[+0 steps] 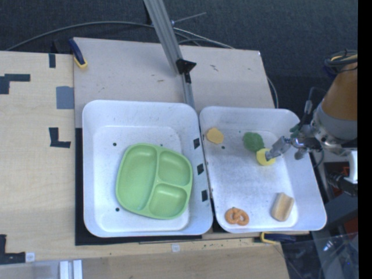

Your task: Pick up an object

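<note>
- Gripper sits low in right bin, touching yellow piece beside green lump.
- Finger spread: cannot tell.
- Green plate lies in left bin.

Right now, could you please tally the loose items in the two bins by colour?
Green: 2, the divided plate in the left bin and a round lump in the right bin
Yellow: 2, one piece and another at the gripper
Orange: 1, pretzel
Tan: 1, block
Total: 6
</note>
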Robot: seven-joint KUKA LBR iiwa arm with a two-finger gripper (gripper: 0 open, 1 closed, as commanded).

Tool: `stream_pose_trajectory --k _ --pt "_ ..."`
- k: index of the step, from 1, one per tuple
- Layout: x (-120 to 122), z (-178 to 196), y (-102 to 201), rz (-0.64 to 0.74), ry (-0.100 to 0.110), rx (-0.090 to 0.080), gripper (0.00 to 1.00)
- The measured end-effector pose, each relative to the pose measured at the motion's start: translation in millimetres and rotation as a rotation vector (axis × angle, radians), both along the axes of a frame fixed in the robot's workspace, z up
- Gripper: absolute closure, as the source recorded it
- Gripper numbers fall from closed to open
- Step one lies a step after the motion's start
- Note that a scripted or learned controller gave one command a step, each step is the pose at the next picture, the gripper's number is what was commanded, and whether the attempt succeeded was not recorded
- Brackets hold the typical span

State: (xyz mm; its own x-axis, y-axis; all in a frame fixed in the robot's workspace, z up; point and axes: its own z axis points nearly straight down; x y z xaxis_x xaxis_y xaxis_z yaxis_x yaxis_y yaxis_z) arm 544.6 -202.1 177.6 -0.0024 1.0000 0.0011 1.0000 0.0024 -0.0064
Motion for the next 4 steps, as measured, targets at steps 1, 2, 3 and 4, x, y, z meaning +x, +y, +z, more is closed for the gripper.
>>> stream_pose_trajectory --k 1,2,3,4 --pt "-5.8 -62.0 7.4 0.000 0.002 0.001 0.00" --pt "-4.3 -48.4 7.1 0.001 -0.003 0.000 1.00" --pt "-1.5 -3.8 14.2 0.000 -0.009 -0.002 1.00" --pt "-0.4 33.9 14.5 0.000 -0.010 -0.002 1.00"
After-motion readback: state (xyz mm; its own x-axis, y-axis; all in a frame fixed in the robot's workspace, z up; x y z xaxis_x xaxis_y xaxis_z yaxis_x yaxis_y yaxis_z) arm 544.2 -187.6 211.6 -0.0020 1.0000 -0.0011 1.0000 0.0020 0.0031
